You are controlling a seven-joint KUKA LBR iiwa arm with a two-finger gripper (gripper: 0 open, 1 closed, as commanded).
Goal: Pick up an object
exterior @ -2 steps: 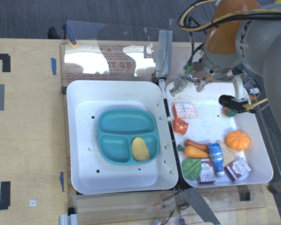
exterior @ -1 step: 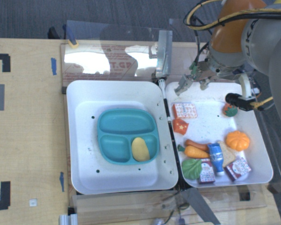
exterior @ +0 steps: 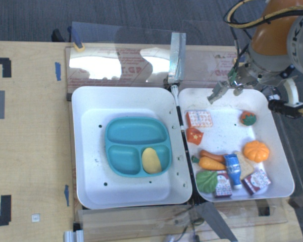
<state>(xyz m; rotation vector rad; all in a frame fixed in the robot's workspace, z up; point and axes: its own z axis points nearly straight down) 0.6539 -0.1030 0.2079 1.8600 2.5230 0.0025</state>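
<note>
My gripper (exterior: pixel 225 92) hangs over the back edge of the right bin (exterior: pixel 283 160), open, with nothing between its fingers. Below it in that bin lie a red-and-white carton (exterior: pixel 199 118), a small red box (exterior: pixel 194 135) and a red fruit with a green top (exterior: pixel 248 118). Nearer the front are an orange pumpkin (exterior: pixel 256 150), a carrot (exterior: pixel 212 161), a blue can (exterior: pixel 233 168), a green leaf (exterior: pixel 206 181) and two more small cartons (exterior: pixel 256 181). A yellow oval item (exterior: pixel 151 160) rests in the teal divided plate (exterior: pixel 136 132) in the left bin (exterior: pixel 86 135).
A clear panel with a metal post (exterior: pixel 176 57) stands behind the bins. The grey arm with its orange band (exterior: pixel 280 14) and cables fills the upper right. Wooden bench (exterior: pixel 25 135) extends to the left.
</note>
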